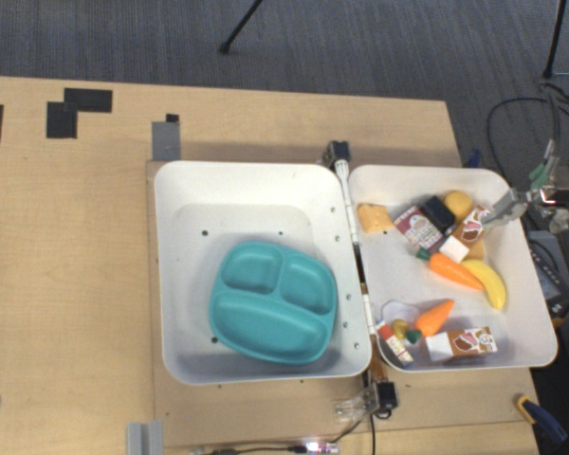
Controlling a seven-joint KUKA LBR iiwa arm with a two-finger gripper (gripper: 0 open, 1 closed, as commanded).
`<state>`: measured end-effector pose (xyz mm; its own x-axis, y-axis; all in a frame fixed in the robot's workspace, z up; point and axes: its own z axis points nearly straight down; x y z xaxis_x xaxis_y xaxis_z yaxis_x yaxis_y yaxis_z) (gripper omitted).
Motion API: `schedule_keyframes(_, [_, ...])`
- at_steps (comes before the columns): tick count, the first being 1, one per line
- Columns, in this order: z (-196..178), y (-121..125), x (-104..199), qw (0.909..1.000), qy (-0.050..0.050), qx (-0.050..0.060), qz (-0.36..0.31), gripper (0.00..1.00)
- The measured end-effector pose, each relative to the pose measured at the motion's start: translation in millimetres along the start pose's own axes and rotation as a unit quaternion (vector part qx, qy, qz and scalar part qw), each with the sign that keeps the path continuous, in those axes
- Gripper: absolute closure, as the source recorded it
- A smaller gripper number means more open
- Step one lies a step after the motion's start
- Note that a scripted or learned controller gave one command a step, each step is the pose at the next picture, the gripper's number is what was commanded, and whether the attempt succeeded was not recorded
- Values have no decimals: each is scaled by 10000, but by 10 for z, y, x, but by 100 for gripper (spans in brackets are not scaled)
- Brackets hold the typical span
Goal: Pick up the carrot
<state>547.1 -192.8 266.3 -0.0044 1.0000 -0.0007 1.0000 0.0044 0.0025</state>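
Note:
An orange carrot (452,270) lies in the right bin (541,344), pressed against a yellow banana (486,281). A second orange carrot-like piece (433,317) lies lower in that bin, beside a brown carton (465,342). My gripper (510,206) reaches in at the bin's upper right rim, above and to the right of both orange pieces. It is close to a small brown-and-white carton (470,227). Nothing shows as held.
The right bin also holds a tan bread-like piece (375,218), a maroon carton (415,227), a black item (436,214), a white block (452,248) and small colourful toys (398,335). A teal divided plate (273,301) sits in the left bin (180,254). Cables lie beyond the right rim.

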Motion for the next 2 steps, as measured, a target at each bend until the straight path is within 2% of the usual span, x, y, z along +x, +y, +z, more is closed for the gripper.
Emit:
schedule_keyframes(1, [1474, -91, -68, 9994, 8, 19, -350, 0])
schedule_keyframes(2, [1808, -258, 46, 9986, 1, -5, -522, 0])
